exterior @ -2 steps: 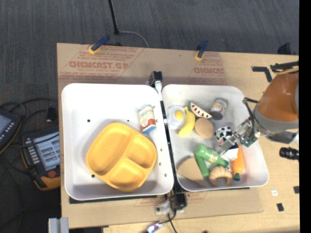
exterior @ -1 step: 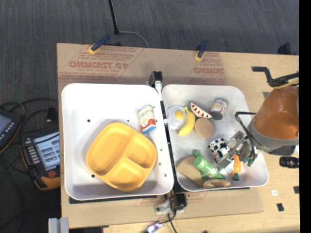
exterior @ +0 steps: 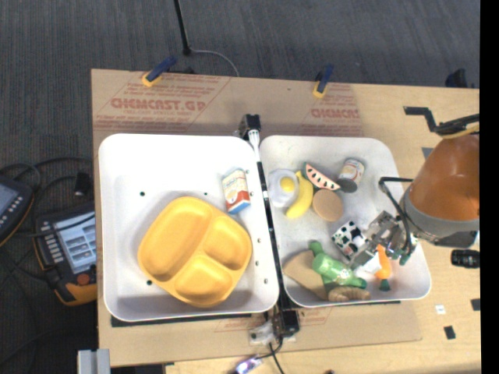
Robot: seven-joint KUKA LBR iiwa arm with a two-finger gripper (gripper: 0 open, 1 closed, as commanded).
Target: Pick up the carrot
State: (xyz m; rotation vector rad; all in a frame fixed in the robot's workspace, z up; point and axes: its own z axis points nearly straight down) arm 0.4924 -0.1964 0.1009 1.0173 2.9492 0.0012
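Carrot (exterior: pixel 383 265) half hidden under hand (exterior: pixel 387 242)

Two shallow white bins sit side by side on a brown cardboard sheet (exterior: pixel 156 100) printed with red lettering. The left bin (exterior: pixel 125 162) holds a yellow divided plate (exterior: pixel 195 249) and, near its right wall, a small milk carton (exterior: pixel 236 190) standing upright. The right bin (exterior: pixel 374 150) is crowded: a banana (exterior: pixel 301 197) beside a fried egg (exterior: pixel 281 184), a watermelon slice (exterior: pixel 321 177), a small can (exterior: pixel 352 169), a round tan cookie (exterior: pixel 328 206), a black-and-white die (exterior: pixel 347 235) and a green toy (exterior: pixel 331 266) near the front wall. Two yellow-and-blue clamps (exterior: pixel 159 71) grip the sheet's far edge.
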